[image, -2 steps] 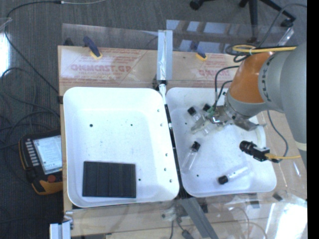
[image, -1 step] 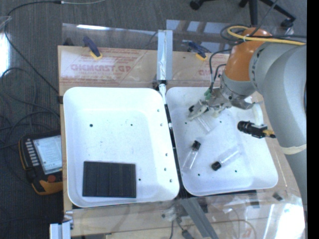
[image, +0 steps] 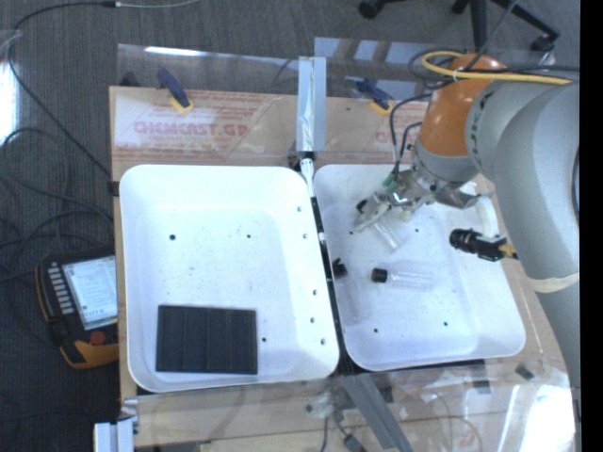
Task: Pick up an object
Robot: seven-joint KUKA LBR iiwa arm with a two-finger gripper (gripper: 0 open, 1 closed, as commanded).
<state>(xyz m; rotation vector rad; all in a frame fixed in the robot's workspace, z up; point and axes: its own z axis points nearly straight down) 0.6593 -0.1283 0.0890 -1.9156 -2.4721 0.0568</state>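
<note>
The gripper [image: 377, 213] hangs low over the right bin [image: 490, 342], toward 11 o'clock from that bin's middle, with the grey arm and its orange band rising away toward 2 o'clock. Whether the pincer is spread or pressed together cannot be told here, and nothing is clearly held in it. A clear tube [image: 407, 276] with a black cap lies flat on the bin floor near the middle, at 5 o'clock from the gripper and apart from it. A small black piece [image: 339, 268] sits at 9 o'clock, just beside the bin's left wall. In the left bin [image: 141, 196] a flat black pad [image: 207, 340] lies at 7 o'clock, near the front rim.
</note>
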